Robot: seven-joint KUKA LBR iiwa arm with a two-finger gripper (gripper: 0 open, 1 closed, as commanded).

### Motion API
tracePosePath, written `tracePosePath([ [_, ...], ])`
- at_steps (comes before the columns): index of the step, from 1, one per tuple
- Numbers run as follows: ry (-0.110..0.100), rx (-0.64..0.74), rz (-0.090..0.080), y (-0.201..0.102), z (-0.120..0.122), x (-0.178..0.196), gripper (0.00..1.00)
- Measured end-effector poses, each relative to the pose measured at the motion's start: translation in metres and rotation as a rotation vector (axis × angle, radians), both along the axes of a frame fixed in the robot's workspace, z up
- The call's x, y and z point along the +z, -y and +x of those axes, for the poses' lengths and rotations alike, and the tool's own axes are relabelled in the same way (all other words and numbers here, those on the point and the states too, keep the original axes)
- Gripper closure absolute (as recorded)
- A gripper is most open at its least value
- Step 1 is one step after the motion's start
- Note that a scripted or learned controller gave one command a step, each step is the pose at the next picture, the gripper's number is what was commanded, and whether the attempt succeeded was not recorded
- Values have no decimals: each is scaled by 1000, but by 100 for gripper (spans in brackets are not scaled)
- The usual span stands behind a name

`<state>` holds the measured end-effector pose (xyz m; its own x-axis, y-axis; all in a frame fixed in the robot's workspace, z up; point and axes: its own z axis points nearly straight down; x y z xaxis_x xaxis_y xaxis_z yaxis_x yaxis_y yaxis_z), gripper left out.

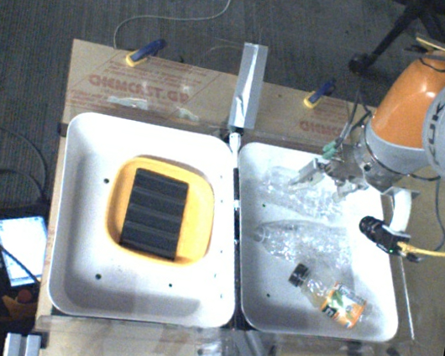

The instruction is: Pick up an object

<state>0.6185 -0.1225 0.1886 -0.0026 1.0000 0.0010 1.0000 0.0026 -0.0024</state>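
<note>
Camera view | hand (325, 177) spread, holding nothing | clear bottles (305, 241): perhaps 2 | juice bottle (329, 296): 1

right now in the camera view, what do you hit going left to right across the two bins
left bin → yellow tray with the black ridged block → divider between the bins → clear plastic bottle → small bottle with the orange label; the gripper hangs over the right bin's far end.

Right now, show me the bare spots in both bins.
Left bin: bare floor all round the yellow tray, widest along the near edge. Right bin: free near-left corner beside the small bottle; crowded farther back with clear plastic bottles under the gripper.
</note>
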Motion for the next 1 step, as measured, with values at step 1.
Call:
tracePosePath([
  [1, -2, 43, 1, -5, -117, -64, 0],
])
